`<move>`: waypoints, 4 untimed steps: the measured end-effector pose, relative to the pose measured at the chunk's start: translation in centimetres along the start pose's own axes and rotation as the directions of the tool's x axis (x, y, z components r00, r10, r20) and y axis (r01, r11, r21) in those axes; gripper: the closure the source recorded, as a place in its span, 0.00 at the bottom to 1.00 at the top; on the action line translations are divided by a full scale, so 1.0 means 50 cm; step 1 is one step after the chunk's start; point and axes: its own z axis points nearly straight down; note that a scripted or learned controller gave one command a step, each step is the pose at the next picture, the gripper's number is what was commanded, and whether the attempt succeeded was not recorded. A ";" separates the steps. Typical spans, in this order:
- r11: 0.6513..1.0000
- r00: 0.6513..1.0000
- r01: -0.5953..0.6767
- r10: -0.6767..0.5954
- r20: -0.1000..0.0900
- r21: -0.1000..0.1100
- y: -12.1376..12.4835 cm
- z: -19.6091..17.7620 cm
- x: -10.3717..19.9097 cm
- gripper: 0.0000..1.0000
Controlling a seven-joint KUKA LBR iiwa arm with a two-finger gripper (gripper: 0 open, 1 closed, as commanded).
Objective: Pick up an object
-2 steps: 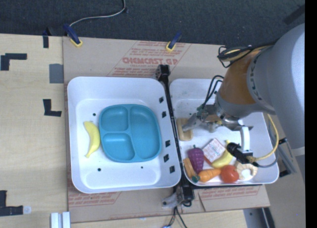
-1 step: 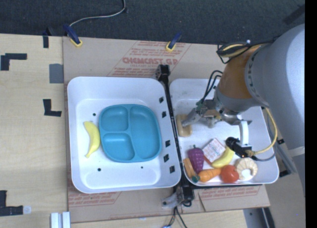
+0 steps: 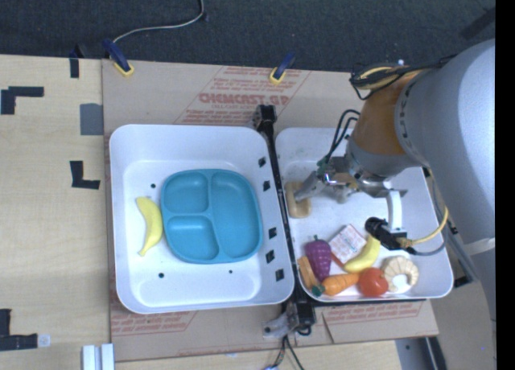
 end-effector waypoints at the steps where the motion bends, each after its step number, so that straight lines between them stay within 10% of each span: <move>1: 1.000 1.000 0.001 -0.001 -0.001 -0.001 0.056 0.001 -0.003 0.00; 4: 1.000 1.000 0.001 -0.001 0.002 0.007 0.113 0.001 -0.002 0.00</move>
